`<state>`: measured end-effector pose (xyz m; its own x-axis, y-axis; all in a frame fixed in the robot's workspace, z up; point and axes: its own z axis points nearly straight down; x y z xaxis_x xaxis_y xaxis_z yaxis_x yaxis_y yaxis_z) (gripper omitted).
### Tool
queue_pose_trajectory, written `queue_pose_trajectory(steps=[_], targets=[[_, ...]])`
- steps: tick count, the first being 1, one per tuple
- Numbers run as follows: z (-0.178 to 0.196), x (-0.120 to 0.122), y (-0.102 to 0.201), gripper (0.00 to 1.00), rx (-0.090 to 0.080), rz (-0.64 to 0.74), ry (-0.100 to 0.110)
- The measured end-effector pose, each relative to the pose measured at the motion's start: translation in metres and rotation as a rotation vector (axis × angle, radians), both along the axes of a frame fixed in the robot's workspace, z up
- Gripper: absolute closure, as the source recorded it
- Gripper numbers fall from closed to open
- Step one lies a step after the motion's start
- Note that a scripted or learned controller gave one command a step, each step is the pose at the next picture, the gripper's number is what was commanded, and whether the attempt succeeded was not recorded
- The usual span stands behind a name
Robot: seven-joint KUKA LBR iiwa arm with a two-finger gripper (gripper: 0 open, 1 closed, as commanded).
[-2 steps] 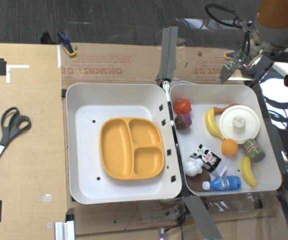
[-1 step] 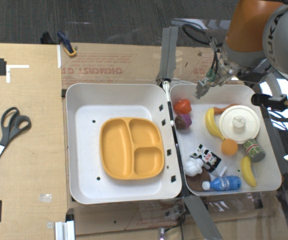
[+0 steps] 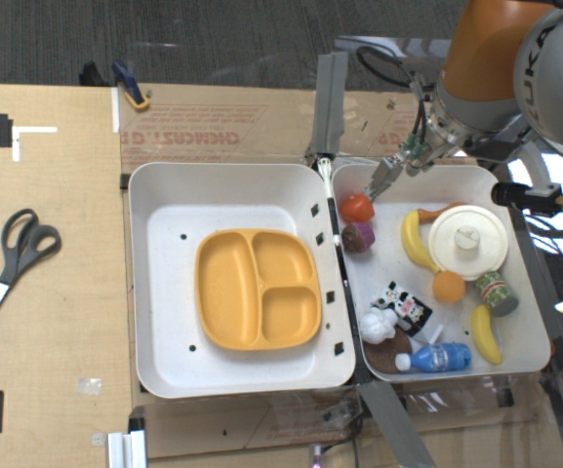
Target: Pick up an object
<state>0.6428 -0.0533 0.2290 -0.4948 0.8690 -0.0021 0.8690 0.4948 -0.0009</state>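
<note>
Crowding is the main risk here. The hand [image 3: 386, 175] hangs over the far left corner of the right bin [image 3: 525, 359], just above the red tomato [image 3: 357, 208]; whether it is spread or pressed together I cannot tell. The tomato sits against the bin wall, touching a dark purple fruit [image 3: 357, 238], so a descent could strike the rim or nudge the round fruit aside, and it may roll from the grasp. The banana [image 3: 414, 240] and white lid [image 3: 467, 241] lie close by, leaving little room.
</note>
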Motion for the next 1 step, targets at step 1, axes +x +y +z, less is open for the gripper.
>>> queue_pose_trajectory(steps=[1], targets=[[-0.1175,-0.0558,-0.0576,0.00,0.001,0.113,-0.005]])
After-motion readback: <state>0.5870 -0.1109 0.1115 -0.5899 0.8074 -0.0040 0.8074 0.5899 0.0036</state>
